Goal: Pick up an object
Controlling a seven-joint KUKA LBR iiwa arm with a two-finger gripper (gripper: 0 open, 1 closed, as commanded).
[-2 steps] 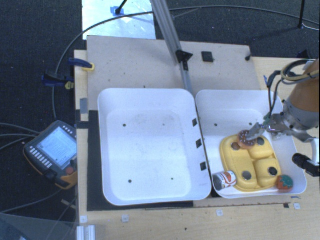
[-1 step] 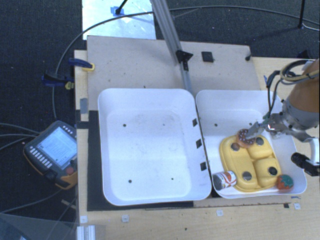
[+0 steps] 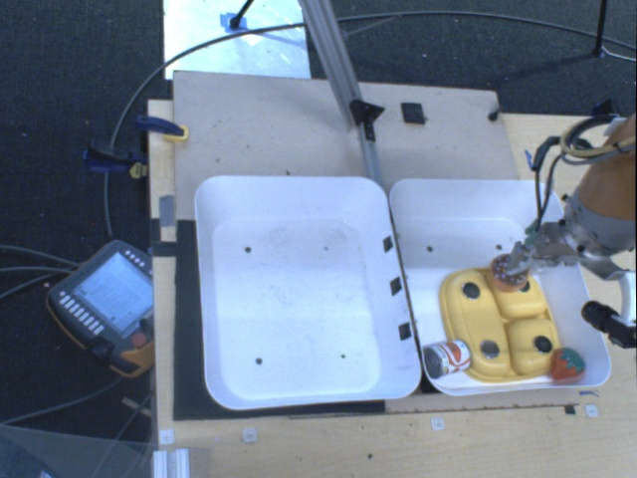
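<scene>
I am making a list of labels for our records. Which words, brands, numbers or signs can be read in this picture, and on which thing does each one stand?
No text can be read in this picture.
Small can in the right bin: red and white label, print too blurred to read.
Handheld pendant left of the bench: screen lit, its content too small to read.
Yellow tray: no print seen.

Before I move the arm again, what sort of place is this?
Most likely a robotics lab test cell: two white bins on a bench, a teach pendant on the dark carpet, and loose cables trailing around.
</scene>
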